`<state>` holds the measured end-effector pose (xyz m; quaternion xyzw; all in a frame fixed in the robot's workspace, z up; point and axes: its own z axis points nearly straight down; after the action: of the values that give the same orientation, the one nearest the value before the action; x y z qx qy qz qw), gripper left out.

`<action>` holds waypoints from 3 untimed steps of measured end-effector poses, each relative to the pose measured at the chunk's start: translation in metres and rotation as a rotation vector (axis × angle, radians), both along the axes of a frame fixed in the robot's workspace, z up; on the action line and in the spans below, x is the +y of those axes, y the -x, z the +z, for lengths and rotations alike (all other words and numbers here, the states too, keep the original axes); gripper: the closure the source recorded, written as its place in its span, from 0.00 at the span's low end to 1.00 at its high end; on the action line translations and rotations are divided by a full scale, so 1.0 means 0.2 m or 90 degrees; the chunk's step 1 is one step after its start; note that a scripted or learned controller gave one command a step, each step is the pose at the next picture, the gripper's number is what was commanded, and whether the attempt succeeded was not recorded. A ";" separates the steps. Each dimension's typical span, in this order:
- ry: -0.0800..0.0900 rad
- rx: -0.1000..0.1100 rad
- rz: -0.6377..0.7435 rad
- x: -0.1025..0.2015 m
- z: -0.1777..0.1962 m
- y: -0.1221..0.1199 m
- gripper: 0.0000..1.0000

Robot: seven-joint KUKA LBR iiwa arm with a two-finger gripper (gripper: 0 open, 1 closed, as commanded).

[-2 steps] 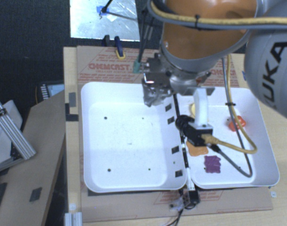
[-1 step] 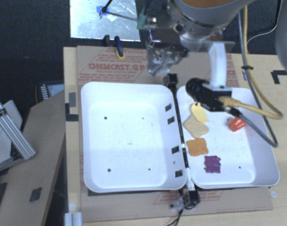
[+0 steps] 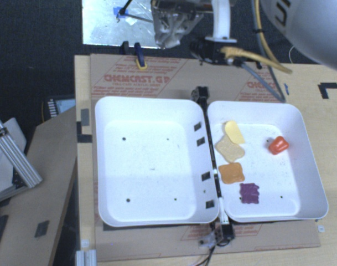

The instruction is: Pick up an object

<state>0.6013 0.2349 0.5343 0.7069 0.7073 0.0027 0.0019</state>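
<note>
Purple piece (image 3: 249, 193) near front wall of right bin (image 3: 309, 165). Orange slab (image 3: 231, 173) behind it, then tan piece (image 3: 229, 148) and yellow piece (image 3: 233, 132); red-orange object (image 3: 278, 144) apart, toward right wall. Gripper (image 3: 169, 29) raised beyond left bin (image 3: 102, 148), well apart from all items, touching nothing; opening: cannot tell.
</note>
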 end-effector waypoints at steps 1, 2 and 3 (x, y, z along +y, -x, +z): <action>0.001 0.004 -0.002 -0.38 0.00 0.17 1.00; -0.001 0.003 0.007 0.02 0.00 0.28 1.00; 0.000 0.002 0.001 0.00 0.00 0.16 1.00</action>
<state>0.5694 0.2343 0.5351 0.7066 0.7076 0.0014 0.0007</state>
